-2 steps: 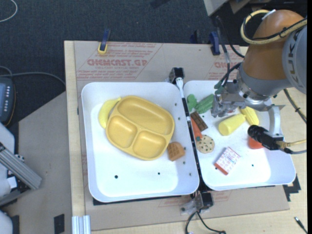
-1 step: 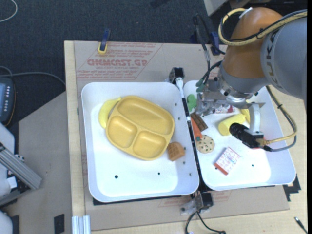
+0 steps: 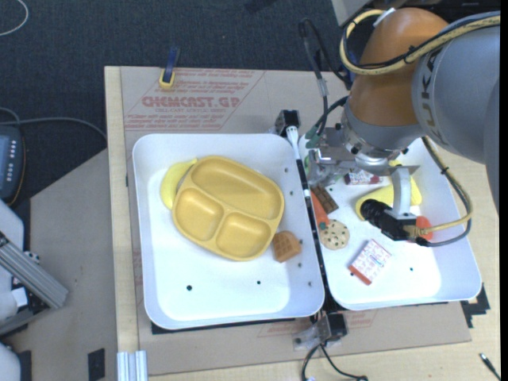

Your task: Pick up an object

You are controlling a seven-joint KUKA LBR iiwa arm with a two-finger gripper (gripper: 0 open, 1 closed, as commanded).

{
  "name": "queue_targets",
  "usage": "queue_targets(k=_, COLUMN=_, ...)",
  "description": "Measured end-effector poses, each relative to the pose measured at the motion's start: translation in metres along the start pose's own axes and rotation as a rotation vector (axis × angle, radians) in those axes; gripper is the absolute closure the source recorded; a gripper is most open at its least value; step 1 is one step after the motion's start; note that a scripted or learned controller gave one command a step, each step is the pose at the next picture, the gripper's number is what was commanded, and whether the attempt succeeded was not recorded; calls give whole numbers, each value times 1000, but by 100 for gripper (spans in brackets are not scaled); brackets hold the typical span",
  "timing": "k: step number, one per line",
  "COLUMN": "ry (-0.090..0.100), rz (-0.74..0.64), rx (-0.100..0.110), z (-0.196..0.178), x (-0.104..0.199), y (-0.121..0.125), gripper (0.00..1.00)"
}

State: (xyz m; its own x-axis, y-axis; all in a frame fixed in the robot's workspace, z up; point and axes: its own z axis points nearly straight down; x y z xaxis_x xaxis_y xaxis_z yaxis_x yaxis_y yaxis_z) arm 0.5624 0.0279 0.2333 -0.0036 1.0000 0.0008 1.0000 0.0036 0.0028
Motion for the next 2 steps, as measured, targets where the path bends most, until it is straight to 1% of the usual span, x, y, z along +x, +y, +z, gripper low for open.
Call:
queue_targets(k=1, ry=-1, rz=4, rx=7, z=19, x=-4, y=2, gripper=100)
queue_targets(k=2, ry=-1, rz=4, rx=2, z=18, x=-8, y=5, gripper=100)
